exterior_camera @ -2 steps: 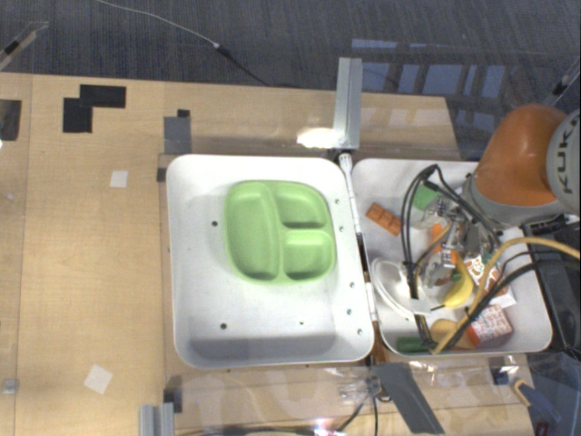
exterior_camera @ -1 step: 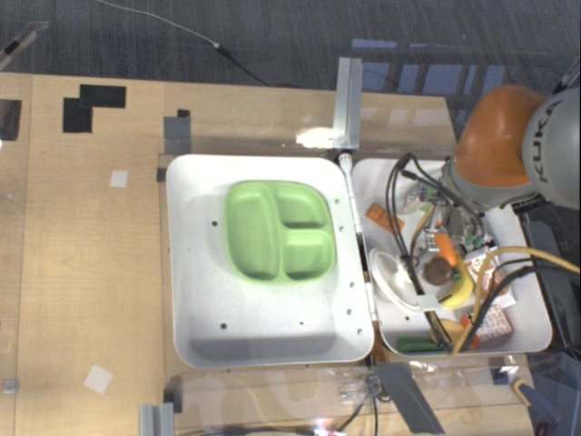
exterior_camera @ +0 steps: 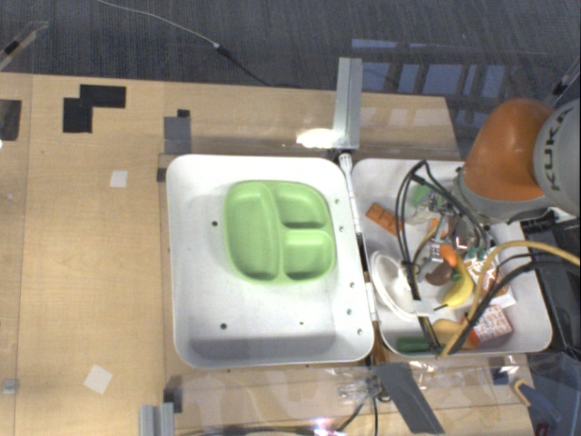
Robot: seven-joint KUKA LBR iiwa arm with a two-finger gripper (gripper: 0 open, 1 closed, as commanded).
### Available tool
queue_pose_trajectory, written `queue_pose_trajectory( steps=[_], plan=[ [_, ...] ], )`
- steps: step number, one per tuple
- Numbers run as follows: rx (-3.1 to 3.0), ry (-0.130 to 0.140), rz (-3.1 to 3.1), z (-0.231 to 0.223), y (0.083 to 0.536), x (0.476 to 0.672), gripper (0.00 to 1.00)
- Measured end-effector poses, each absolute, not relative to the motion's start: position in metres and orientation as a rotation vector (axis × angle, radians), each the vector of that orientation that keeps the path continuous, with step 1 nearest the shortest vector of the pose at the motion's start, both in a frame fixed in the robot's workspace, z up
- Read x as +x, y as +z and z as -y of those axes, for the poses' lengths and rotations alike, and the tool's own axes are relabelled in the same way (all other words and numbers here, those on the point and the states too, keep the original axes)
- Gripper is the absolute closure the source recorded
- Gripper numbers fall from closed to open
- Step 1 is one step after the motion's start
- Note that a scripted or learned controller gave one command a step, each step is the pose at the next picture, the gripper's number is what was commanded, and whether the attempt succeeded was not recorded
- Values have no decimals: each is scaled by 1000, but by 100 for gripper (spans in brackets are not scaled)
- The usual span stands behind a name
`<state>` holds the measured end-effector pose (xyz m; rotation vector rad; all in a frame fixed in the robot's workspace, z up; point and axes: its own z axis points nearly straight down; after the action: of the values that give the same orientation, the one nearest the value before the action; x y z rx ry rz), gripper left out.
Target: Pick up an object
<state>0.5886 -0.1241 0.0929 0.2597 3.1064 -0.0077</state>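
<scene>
At the right bin's (exterior_camera: 536,339) six o'clock lie a red-and-white packet (exterior_camera: 493,321) and a banana (exterior_camera: 461,288); the gripper (exterior_camera: 442,260) hangs low at centre over clutter, grip impossible to tell; at nine o'clock, the left bin (exterior_camera: 195,334) bears a green divided tray (exterior_camera: 277,230).

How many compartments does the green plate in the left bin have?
3: the green plate has one long section along its left side and two smaller ones stacked on its right. It lies in the left bin.
</scene>
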Motion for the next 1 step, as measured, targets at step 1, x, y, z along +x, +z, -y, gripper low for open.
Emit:
queue_pose_trajectory(
  steps=[1],
  plan=[
    [164, -4, -3121, 140, 90, 544, 0]
  ],
)
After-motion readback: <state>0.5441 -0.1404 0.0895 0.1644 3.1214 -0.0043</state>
